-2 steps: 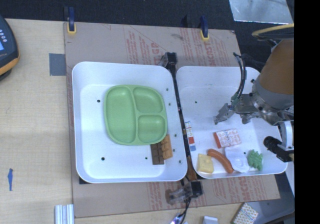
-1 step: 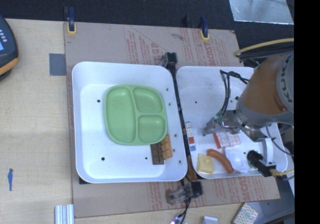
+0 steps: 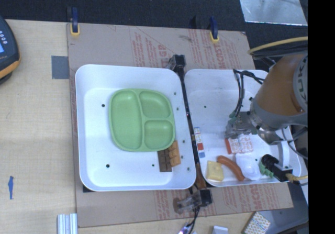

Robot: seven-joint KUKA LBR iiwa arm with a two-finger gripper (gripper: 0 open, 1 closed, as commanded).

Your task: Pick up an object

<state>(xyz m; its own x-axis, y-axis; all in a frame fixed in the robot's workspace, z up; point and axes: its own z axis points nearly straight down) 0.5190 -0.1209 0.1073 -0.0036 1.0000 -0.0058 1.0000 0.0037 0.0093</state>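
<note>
Gripper (image 3: 236, 129) state indeterminate, right of frame, above red-printed packet (image 3: 242, 145); descend squarely, avoiding adjacent sausage (image 3: 230, 167).

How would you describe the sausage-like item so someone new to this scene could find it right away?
Start at the right-hand white bin, the one the arm reaches over, and look along its near edge. There, between a pale yellow block and a white object, lies the sausage, slanted. It is the one long, thin, orange-brown piece among blockier neighbours.
</note>
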